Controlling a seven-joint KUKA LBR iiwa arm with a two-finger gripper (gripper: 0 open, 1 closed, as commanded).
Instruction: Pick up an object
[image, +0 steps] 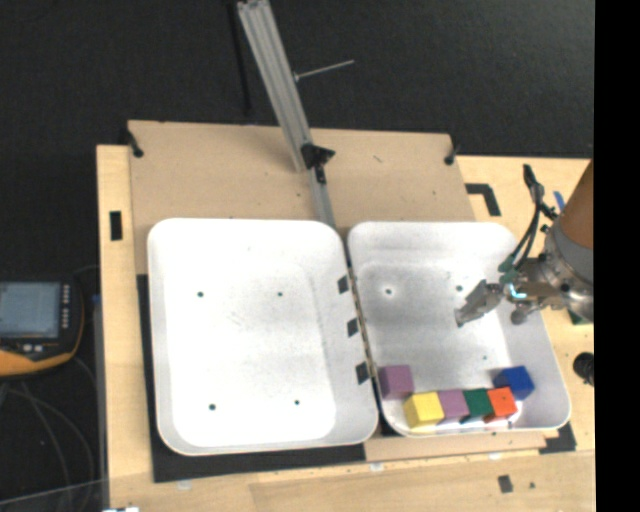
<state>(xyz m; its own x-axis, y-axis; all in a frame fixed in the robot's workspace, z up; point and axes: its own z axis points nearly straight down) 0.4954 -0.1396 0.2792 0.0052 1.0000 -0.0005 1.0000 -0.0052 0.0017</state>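
Hovering over the right bin (440, 250), pincer (497, 304) sat spread apart, nothing between its fingers. Blocks (455, 402) lay well below it along the near wall. Grasp not yet made.

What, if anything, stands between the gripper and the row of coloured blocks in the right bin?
Nothing visible. The gripper is above the right bin, with bare white floor between it and the blocks along the near wall.
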